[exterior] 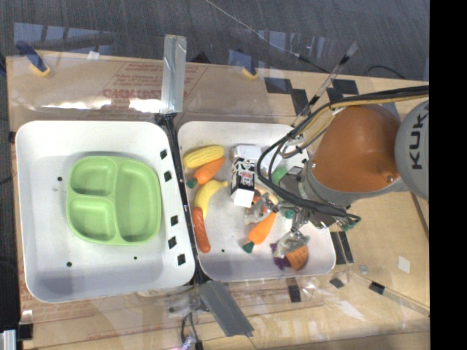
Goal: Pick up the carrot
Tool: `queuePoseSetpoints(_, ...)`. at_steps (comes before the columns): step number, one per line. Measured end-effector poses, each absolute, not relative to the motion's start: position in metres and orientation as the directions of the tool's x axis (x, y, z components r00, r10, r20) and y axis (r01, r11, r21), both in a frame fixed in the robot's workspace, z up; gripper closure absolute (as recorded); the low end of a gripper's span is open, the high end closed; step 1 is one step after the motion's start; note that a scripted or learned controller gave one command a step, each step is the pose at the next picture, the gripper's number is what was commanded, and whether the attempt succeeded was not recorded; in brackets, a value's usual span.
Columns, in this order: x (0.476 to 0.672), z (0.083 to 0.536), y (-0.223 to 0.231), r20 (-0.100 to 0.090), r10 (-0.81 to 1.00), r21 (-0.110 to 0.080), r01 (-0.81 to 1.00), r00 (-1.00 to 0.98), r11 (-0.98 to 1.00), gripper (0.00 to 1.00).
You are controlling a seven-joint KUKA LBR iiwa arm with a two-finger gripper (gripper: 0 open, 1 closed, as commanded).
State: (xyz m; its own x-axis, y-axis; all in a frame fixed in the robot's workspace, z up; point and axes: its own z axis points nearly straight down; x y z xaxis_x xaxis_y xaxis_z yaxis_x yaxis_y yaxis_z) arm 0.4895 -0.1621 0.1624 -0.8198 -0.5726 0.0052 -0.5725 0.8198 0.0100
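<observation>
Arm's grey body and orange wrist band (357,152) cover the right part of the right-hand white bin (219,265); black cables blur what's beneath. Two-finger gripper (281,214) sits mid-frame right, too cluttered by cables for me to tell its state. Orange carrot with green tip (260,229) lies tilted just left of the gripper, lower centre of that bin. Same bin: yellow corn cob (203,154), yellow banana (208,193), orange-red sausage (201,230), black-and-white carton (244,175). Left-hand white bin (44,268) holds a green divided plate (114,199).
</observation>
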Motion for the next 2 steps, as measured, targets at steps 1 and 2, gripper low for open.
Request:
queuePoseSetpoints(1, 0.495, 0.092, -0.177, -0.001, -0.476, 0.000, -0.476, -0.879, 0.879, 0.00)
queuePoseSetpoints(2, 0.488, 0.091, -0.140, 0.001, -0.430, 0.004, -0.430, -0.903, 0.903, 0.00)
